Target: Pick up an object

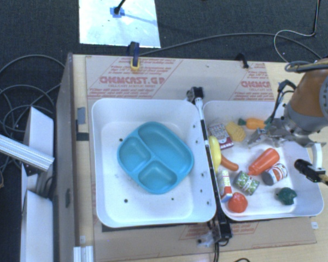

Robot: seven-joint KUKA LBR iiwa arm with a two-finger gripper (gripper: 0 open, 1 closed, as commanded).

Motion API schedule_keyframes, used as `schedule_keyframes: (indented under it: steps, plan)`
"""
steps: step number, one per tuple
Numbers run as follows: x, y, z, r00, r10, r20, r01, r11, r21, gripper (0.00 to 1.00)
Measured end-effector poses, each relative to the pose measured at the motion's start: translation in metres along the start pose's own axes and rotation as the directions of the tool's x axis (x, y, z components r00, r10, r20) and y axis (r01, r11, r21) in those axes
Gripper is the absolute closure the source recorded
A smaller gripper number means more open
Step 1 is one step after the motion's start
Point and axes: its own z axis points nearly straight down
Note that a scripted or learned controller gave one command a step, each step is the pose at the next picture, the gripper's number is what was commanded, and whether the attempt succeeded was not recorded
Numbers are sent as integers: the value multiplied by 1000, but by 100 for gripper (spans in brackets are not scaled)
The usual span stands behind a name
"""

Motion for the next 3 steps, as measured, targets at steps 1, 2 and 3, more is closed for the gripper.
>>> schedule_keyframes:
  steps: [1, 2, 3]
  plan:
    - [54, 41, 0, 1000, -2, -3, 2, 1000, -2, 0]
    - [95, 59, 5, 1000, 8, -4, -8, 999, 38, 0]
    - [26, 1, -16, 1000, 0, 0, 0, 1000, -1, 0]
